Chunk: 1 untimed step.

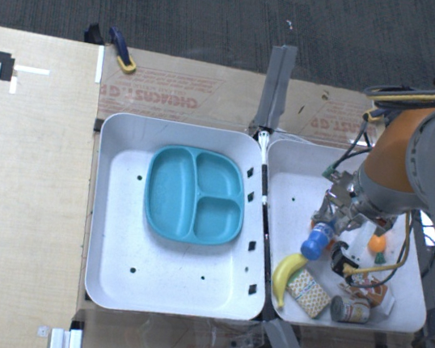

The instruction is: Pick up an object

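My gripper (331, 218) hangs low over the middle of the right bin (290, 181), below the orange-banded wrist. A blue bottle (316, 242) with a pale cap sits directly under its tip, touching or nearly touching it. A yellow banana (284, 275) lies just in front of the bottle, beside a patterned packet (310, 295). A grey can (350, 311) lies on its side at the bin's front right. Behind the arm's cables are a small orange ball (376, 244) and a brown item (368, 294).
The left bin (112, 218) holds a teal divided plate (196, 195). A grey post (277, 88) rises behind the divider between the bins. The arm's body and cables cover the right bin's far right. A blue-and-yellow clamp (121, 51) lies on the bench behind.
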### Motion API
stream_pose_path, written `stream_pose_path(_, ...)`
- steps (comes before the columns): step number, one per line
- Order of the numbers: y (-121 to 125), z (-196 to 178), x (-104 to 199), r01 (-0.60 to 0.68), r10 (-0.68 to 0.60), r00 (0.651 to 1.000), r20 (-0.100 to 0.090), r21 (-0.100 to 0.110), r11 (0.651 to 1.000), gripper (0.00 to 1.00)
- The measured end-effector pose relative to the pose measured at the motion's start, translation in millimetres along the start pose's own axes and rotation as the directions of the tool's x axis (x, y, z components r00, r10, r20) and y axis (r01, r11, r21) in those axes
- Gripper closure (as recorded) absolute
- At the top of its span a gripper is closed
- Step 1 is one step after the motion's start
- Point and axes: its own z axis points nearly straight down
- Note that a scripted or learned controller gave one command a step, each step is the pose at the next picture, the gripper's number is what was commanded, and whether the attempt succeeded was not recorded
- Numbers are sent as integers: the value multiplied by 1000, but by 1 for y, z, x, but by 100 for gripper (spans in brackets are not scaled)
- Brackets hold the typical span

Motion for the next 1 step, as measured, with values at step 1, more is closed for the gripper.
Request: stream_pose_path(1, -31, -124, 36, 28, -28, 1000, 2, 7, 1000, 100)
